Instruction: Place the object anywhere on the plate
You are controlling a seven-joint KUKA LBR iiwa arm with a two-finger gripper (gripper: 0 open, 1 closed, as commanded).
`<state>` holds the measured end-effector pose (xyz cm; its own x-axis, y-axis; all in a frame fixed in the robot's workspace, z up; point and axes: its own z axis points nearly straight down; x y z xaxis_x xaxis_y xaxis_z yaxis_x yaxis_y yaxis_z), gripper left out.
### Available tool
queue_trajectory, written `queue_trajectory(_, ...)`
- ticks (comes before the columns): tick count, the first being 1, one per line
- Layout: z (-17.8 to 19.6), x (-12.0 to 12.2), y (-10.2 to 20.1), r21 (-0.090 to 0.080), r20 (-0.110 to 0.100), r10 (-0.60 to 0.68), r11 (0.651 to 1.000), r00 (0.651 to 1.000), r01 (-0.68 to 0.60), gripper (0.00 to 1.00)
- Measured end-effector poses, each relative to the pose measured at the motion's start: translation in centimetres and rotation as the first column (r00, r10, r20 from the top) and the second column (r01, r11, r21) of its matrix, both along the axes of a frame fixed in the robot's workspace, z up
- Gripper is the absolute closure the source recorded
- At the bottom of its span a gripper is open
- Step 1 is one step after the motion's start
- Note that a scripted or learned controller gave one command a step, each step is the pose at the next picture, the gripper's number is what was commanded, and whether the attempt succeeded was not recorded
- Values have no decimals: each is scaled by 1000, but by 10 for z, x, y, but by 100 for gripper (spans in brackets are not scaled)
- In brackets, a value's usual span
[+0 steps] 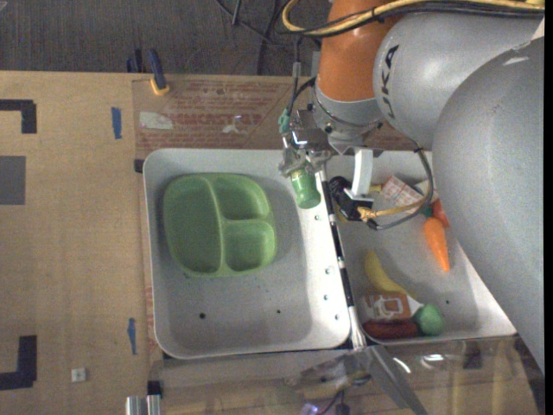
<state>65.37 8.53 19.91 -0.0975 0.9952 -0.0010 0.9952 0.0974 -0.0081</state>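
My gripper [301, 169] hangs over the right edge of the left bin [173, 318], close to the seam where the two bins meet. A small green cylindrical object [306, 189], smooth and glossy like plastic, sits between my fingers and points down from them; I am closed on it. It is above bare bin floor, just to the right of the plate [220, 223] and not over it.

The plate is a matte green tray with rounded corners, divided by raised ribs into three compartments: one long one on its left side and two smaller ones on its right. It lies flat in the upper left part of the left bin. The bin itself is shallow white plastic with a rounded rim and a few small dark holes in its floor.

The right bin [484, 318] carries a tapered orange carrot [438, 243], a curved yellow banana [381, 274], a round green item [429, 319], a dark red sausage shape [390, 328] and a flat printed packet [399, 194].

My arm enters from the right, grey shell broad and smooth, the orange band [354, 33] directly above the wrist, with the wrist turned downward. Yellow and black cables loop around it.
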Motion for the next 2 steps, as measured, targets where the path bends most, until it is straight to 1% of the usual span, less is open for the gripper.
queue_trajectory(1,-18,13,-11,1,1,141,990,990,-141,100)
queue_trajectory(2,-17,2,-52,3,1,287,958,958,-287,100)
